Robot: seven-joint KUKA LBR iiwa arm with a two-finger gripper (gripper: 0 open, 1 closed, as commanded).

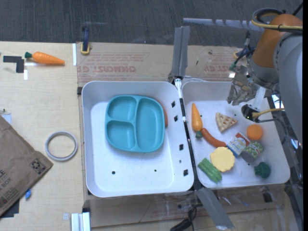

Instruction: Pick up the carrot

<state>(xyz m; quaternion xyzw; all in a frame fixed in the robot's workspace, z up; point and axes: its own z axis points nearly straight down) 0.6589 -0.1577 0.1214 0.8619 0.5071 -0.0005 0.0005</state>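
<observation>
Hovering over the far right part of the right-hand bin (284, 177), the gripper (239, 96) hangs beneath the orange-banded wrist with nothing visibly caught in it; how far apart it is set I cannot tell from here. The carrot (196, 118) lies against the bin's left wall, well apart from the gripper, off to the left and a little nearer me, its long axis running roughly near-to-far with the thin tip pointing away. A waffle wedge (224, 121) sits between the two. Just beside the carrot's blunt end lies a reddish sausage (212, 138), which could crowd a grasp. A second carrot (44, 58) rests on the wooden bench (43, 109) far to the left, beyond the bin holding the blue divided plate (134, 123).
</observation>
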